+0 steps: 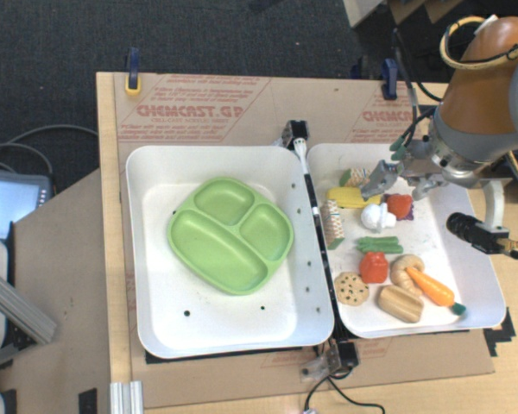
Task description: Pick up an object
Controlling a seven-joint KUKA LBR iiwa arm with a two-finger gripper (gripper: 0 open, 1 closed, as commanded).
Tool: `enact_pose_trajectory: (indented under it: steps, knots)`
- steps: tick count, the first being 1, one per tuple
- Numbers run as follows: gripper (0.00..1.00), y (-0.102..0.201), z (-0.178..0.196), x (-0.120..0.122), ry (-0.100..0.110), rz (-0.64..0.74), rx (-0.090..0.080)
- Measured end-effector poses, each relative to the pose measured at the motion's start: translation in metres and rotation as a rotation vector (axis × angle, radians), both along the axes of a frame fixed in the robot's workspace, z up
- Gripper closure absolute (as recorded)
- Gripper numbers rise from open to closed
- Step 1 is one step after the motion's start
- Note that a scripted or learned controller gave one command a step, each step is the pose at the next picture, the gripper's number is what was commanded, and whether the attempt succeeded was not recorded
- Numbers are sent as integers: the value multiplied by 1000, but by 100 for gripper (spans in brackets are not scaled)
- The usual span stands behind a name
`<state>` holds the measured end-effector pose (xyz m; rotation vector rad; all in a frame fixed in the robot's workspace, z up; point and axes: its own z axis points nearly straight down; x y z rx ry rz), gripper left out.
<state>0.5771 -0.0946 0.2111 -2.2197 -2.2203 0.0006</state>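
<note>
My gripper [403, 183] hangs over the back of the right bin [479, 270], its grey fingers apart and nothing between them. Just below it lie a small red toy [400, 206] and a white toy [377, 218]. A yellow piece [345, 198] is to their left, and a striped piece [333, 223] rests against the bin's left wall. Nearer the front lie a green bean pod [379, 245], a red pepper [374, 268], a chocolate-chip cookie [352, 289], a bread roll [400, 304] and an orange carrot [432, 287].
The left bin [151, 257] holds a green divided plate [231, 234]. A black fitting [471, 229] juts in over the right bin's right side. The arm's grey and orange body [483, 84] looms over the back right corner. Clamps hold the cardboard base at the back.
</note>
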Motion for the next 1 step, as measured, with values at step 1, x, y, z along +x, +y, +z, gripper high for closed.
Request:
enact_pose_trajectory:
  steps: [1]
  knots:
    - [0,-30,-133,34,4,-2,-1]
